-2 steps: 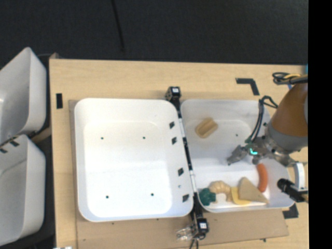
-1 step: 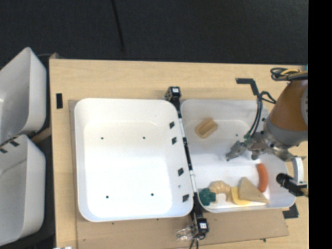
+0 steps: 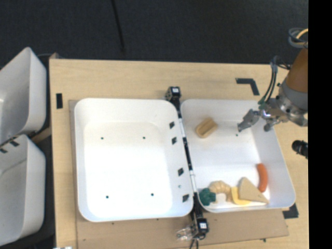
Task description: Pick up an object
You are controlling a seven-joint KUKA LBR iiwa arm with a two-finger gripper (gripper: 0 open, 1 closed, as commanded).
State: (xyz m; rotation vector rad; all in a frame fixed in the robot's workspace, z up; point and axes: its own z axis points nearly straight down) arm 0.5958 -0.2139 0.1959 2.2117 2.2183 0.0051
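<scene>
Two bins sit below me; my gripper point(image 3: 255, 119) hangs over the right bin's point(image 3: 275, 154) far right corner, fingers spread, grasping nothing. Left of it lies the bread roll point(image 3: 206, 128); the sausage point(image 3: 262, 176), cheese wedge point(image 3: 252, 191) and broccoli point(image 3: 207, 195) lie nearer the bin's front edge.

An orange band point(image 3: 298, 72) is ringing the grey wrist point(image 3: 288, 108), with green and yellow cables point(image 3: 270, 90) trailing alongside.

Two white bins point(image 3: 83, 139) side by side on wooden bench point(image 3: 129, 77) — dark floor point(image 3: 155, 19) beyond.
</scene>
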